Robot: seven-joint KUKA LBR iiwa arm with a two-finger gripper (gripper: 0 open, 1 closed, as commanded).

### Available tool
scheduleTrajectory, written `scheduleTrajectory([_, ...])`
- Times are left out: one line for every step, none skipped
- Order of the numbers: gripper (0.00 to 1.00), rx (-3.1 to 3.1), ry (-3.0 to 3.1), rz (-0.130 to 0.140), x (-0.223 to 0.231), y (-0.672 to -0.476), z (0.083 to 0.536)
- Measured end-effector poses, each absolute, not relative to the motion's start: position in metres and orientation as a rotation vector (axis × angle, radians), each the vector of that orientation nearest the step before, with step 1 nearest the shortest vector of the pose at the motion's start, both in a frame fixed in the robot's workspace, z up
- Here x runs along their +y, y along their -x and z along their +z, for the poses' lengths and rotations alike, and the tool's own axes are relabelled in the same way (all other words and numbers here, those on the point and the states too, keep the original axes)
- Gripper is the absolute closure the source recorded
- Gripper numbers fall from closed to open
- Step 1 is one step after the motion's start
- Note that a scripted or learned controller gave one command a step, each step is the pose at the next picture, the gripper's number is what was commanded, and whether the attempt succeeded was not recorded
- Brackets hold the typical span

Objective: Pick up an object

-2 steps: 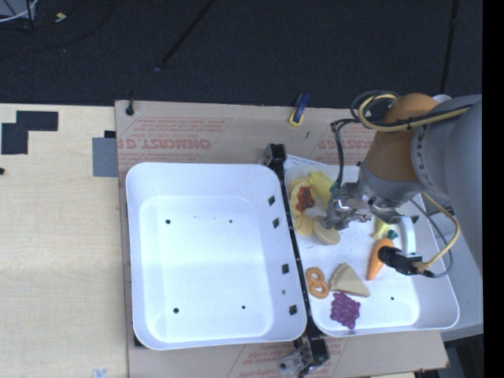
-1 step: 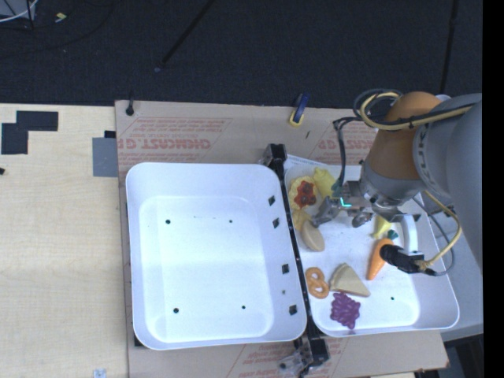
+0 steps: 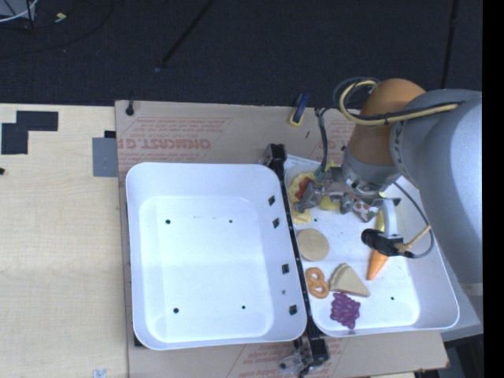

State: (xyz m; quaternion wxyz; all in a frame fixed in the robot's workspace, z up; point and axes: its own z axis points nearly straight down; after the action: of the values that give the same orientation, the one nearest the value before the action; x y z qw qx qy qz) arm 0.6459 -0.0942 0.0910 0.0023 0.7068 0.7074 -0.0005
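A: Hazards first, then stock, working left to right.

B: Risk entry: the gripper (image 3: 327, 195) is sitting low in the far corner of the right bin (image 3: 441, 309), crowded against the yellow toy pieces (image 3: 302, 189) lying there. Judging from that, the fingers may be closing on the bin wall or nudging the pieces aside rather than catching one. The cable looping off the wrist is also hanging near the carrot (image 3: 377, 261), so a lift might be dragging it.

A: State of the fingers?

B: Cannot tell. They are pointing down into the clutter, and whether they are spread or closed, or gripping anything, is not readable.

A: Containers?

B: Left bin (image 3: 150, 211): white, shallow, resting on the worktop (image 3: 55, 250); nothing is showing in it but small dark dots on its floor. Right bin, touching it along the dividing clips: holding every candidate for picking. Near the divider, a round tan biscuit (image 3: 313, 245); below it, a pretzel (image 3: 316, 282); just right of that, a sandwich wedge (image 3: 348, 280); below, a purple grape bunch (image 3: 345, 309); further right, the carrot, tilting with its tip toward the near side.

A: Likeliest target?

B: The yellow pieces beside the gripper, by my reading.
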Motion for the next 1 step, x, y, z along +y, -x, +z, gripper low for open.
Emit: scheduleTrajectory([0.0,2.217,-2.219,0.001,-0.0839,-0.6454,0.0914])
